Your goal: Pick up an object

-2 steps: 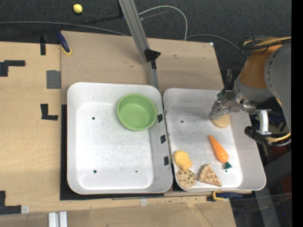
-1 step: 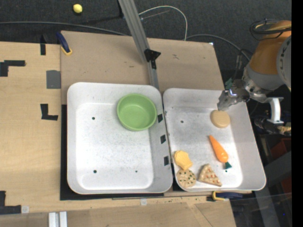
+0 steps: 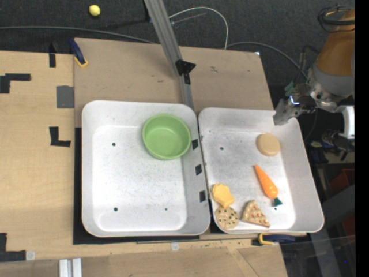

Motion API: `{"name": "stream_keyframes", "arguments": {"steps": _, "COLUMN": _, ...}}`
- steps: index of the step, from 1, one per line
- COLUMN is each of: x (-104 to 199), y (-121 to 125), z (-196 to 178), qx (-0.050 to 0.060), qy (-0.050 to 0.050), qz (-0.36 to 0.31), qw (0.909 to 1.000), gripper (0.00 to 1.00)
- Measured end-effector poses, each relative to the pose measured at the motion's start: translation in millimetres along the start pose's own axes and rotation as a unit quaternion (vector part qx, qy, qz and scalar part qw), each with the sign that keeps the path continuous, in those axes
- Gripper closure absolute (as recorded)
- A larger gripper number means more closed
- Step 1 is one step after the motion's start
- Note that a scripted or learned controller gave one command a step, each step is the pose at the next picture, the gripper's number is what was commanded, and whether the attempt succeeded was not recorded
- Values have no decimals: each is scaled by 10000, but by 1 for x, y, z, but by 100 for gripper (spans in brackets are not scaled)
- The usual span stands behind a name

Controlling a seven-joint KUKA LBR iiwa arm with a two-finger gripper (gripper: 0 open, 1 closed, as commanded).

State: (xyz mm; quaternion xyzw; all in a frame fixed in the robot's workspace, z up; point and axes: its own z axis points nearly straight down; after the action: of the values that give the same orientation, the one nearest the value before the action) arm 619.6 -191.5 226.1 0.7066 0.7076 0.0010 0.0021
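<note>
The approach is judged under way: the jaws (image 3: 283, 113), their state indiscernible, must be lowered onto the tan disc (image 3: 268, 144).

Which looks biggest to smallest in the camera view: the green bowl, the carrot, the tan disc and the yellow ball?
1. Green bowl, by far the largest.
2. Carrot and tan disc: the carrot is longer, the disc wider, too close to rank.
3. Yellow ball, smallest, though it lies farther from the camera.
</note>
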Motion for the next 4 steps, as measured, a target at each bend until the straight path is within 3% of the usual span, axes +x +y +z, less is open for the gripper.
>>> {"name": "stream_keyframes", "arguments": {"steps": 1, "x": 0, "y": 0, "z": -9, "qx": 22, "qy": 9, "qz": 1, "qw": 10000, "gripper": 100}}
{"name": "stream_keyframes", "arguments": {"steps": 4, "x": 154, "y": 31, "z": -22, "qx": 24, "qy": 18, "qz": -27, "qw": 10000, "gripper": 100}}
